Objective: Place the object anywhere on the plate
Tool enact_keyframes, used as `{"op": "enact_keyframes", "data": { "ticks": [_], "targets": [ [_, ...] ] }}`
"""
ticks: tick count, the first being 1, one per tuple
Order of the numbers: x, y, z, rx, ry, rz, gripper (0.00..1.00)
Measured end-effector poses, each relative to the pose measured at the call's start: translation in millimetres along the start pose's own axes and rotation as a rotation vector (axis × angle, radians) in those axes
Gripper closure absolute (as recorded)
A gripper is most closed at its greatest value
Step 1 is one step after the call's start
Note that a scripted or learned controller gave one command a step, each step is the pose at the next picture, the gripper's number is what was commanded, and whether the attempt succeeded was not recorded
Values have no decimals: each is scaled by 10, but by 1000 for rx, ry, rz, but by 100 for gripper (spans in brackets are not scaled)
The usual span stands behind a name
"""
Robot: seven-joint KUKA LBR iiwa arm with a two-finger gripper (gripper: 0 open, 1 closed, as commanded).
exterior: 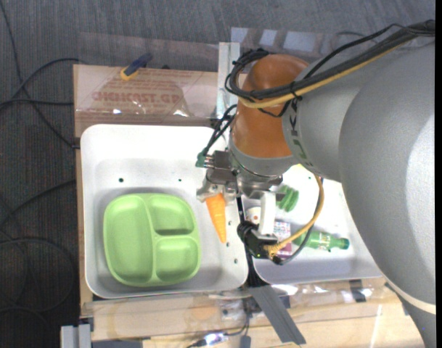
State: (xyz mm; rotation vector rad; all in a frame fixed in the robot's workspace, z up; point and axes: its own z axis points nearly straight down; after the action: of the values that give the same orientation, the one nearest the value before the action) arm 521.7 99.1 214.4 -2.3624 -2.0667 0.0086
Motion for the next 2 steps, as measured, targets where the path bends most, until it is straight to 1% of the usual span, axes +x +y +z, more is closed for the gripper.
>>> {"op": "enact_keyframes", "data": {
  "ticks": [1, 2],
  "targets": [
    [969, -319, -338, -2, -1, 53, 100],
    [966, -318, -337, -2, -2, 53, 0]
  ]
}}
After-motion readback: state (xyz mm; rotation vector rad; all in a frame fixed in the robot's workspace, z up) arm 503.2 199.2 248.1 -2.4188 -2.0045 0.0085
